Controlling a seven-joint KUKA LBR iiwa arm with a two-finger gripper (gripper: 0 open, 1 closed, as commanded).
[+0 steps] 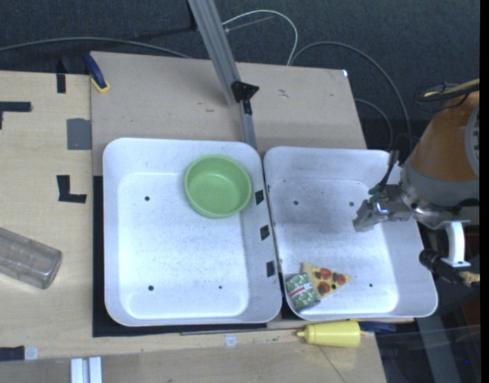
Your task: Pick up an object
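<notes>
- Pizza slice (328, 278) flat in right bin (324, 170), front edge, beside green packet (301, 290)
- My claw (365, 220) above, nothing gripped; open or closed: cannot tell

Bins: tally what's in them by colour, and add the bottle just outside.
Green: 2, the bowl in the left bin and the small packet in the right bin
Multicolour: 1, the pizza slice toy in the right bin
Yellow: 1, the bottle on the bench
Total: 4
</notes>
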